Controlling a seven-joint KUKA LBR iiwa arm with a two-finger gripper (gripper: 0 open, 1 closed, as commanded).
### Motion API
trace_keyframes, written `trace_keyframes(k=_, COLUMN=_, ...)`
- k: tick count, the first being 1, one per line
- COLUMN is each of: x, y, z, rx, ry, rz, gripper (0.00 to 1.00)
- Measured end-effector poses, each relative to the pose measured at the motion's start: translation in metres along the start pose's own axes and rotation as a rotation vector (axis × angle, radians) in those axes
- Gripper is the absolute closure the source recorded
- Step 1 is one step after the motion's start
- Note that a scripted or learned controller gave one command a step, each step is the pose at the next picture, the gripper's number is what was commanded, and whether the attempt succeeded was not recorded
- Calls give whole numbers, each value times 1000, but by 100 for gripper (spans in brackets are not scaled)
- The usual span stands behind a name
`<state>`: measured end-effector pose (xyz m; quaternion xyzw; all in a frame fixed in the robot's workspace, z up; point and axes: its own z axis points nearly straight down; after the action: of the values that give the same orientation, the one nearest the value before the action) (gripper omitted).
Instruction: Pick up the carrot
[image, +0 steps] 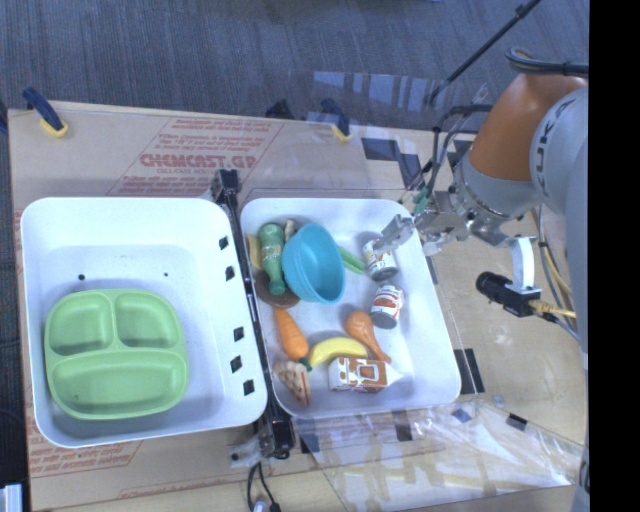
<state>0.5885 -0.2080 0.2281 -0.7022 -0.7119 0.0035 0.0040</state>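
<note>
- The gripper (400, 230) was above the upper right part of the right bin (438, 335), close to its right wall.
- I could not tell if its fingers were spread or pressed together, because they were small and blurred there.
- Nothing was visible between the fingers, but the tip was just beside a small can (379, 260) that lay tilted in the bin.
- The carrot (291, 334) lay in the lower left part of the right bin, well apart from the gripper.
- The carrot was just beside a banana (338, 349), and below a blue bowl (314, 263).
- A green bottle (272, 258) lay to the left of the bowl.
- A second can (386, 305) was near the middle of the right side.
- The left bin (120, 225) had a green divided plate (117, 352) in it.
</note>
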Motion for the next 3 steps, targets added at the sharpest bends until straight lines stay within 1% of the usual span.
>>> trace_keyframes(k=1, x=85, y=-53, z=94, rx=10, ry=5, rz=38, gripper=0)
trace_keyframes(k=2, x=106, y=-95, z=132, rx=-38, ry=-19, rz=159, gripper=0)
trace_keyframes(k=3, x=164, y=-82, z=37, rx=-4, ry=2, rz=120, gripper=0)
